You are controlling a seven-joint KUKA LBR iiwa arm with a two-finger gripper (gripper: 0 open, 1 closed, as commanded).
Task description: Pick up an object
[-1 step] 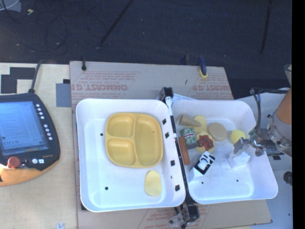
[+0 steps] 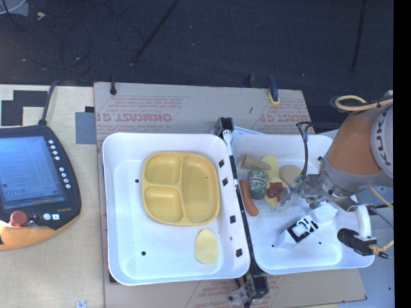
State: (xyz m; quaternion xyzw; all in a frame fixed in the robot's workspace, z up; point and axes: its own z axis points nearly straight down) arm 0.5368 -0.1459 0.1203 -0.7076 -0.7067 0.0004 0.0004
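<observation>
I see a cluster of toy food (image 2: pixel 266 179) in my right bin (image 2: pixel 321 262), toward its 10 o'clock corner. An orange hot dog (image 2: pixel 249 199) lies at the cluster's 7 o'clock edge.

Yellow divided plate (image 2: pixel 180 188) lies in the left bin (image 2: pixel 122 249); arm (image 2: pixel 356 156) reaches over the right bin (image 2: pixel 321 262).

Robot lab: teach pendant (image 2: pixel 35 178), bins (image 2: pixel 119 236)
</observation>
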